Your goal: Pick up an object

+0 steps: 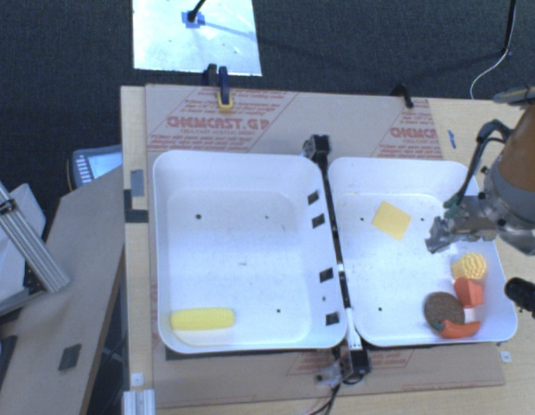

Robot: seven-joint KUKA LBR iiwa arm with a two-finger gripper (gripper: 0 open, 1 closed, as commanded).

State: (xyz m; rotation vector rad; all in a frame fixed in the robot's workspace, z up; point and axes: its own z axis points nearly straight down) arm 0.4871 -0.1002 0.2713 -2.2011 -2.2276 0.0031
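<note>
- The bench (276,111) is being covered by a cardboard sheet printed with red lettering, on which two shallow white bins are being carried side by side.
- The left bin (241,175) is being occupied by a single item only: a long yellow piece (202,319), lying flat near the front left corner.
- The right bin (397,175) is being entered from the right by the arm (519,180), grey with an orange band above the wrist.
- The gripper (443,234) is being held low over the right half of the right bin, with no item seen between its parts; whether the jaws are released or clenched cannot be told.
- A flat yellow square (391,220) is being observed on the bin floor, left of the gripper and apart from it.
- A brown disc (439,309) is being noted near the front right corner.
- An orange-red block (469,291) is being seen just beside the disc, to its right.
- A yellow corn cob (470,266) is being recorded just behind that block, below and right of the gripper.
- An orange carrot (460,328) is being found at the front wall, touching the disc.
</note>
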